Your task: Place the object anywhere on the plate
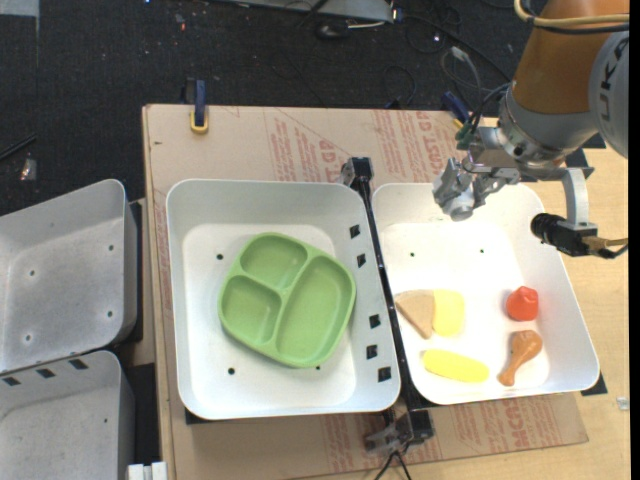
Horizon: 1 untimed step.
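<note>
overhead, gripper hovers above right bin, plate left.

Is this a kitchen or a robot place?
Probably a robot lab, not a kitchen. A grey and orange robot arm hangs its gripper over a white bin of toy food. A green plate sits in the other bin, and cables trail across the dark floor.

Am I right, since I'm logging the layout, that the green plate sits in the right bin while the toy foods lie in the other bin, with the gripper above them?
Not quite. The camera view shows the green plate in the left bin, not the right one. The toy foods lie in the other bin, the right bin, with the gripper above them.
</note>
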{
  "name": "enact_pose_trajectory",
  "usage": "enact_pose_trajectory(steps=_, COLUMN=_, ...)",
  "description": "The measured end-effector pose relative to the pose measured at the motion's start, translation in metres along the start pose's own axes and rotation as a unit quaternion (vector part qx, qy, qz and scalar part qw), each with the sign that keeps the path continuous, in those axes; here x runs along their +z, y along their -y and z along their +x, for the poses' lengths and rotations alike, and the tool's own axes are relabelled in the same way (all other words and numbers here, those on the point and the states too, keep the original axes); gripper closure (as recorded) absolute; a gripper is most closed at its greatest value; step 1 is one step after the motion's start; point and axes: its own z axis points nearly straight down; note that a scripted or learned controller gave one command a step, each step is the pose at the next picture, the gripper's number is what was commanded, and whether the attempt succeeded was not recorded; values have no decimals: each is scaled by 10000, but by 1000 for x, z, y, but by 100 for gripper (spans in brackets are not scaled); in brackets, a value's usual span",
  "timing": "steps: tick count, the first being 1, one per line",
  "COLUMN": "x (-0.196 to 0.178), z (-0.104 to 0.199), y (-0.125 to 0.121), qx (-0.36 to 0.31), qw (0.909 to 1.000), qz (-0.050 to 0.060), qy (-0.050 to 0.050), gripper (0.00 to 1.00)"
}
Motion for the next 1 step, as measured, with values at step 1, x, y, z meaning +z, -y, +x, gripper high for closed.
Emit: enact_pose_trajectory(steps=1, x=19, z=43, y=22, qx=10, qw=10000, qz=7, qy=7, gripper=100)
